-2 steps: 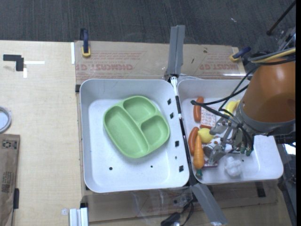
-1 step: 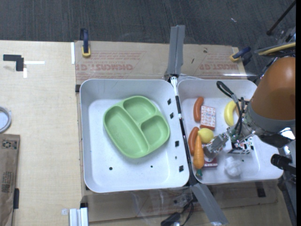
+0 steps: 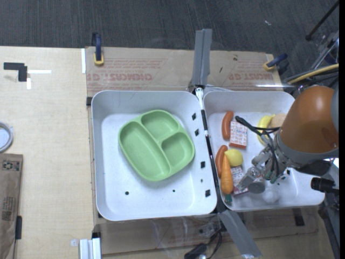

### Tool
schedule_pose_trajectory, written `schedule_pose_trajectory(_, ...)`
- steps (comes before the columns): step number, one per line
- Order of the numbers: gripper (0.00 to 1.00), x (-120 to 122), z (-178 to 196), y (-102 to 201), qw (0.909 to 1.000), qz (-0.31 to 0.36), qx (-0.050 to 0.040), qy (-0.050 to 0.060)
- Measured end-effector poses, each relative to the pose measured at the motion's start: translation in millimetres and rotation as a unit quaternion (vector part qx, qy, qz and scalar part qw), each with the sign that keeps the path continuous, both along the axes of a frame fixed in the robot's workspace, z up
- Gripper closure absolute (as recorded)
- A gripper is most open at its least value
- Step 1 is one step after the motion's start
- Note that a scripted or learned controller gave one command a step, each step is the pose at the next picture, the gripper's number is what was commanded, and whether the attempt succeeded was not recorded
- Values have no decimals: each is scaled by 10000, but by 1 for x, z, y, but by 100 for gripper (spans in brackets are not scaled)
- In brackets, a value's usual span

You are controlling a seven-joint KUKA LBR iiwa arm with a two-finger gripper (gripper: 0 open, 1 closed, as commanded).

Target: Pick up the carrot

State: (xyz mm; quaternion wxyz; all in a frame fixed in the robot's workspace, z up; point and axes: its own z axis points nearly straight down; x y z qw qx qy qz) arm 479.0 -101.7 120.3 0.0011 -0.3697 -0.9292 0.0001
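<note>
carrot [image 3: 226, 180] lies in the right bin [image 3: 302, 200], along its left wall near the front corner, just beside a lemon [image 3: 234, 157] and a sausage [image 3: 220, 156]. tool [image 3: 257, 176] hangs low in the same bin, right of the carrot and apart from it; how wide it stands i cannot tell. green plate [image 3: 156, 144] rests in the middle of the left bin [image 3: 108, 198].

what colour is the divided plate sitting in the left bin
Light green. The divided plate shows plainly in the camera view, inside the left bin.
</note>
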Motion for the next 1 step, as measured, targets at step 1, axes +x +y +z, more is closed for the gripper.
schedule_pose_trajectory(1,0,2,71,52,9664,-2571,-12,-5)
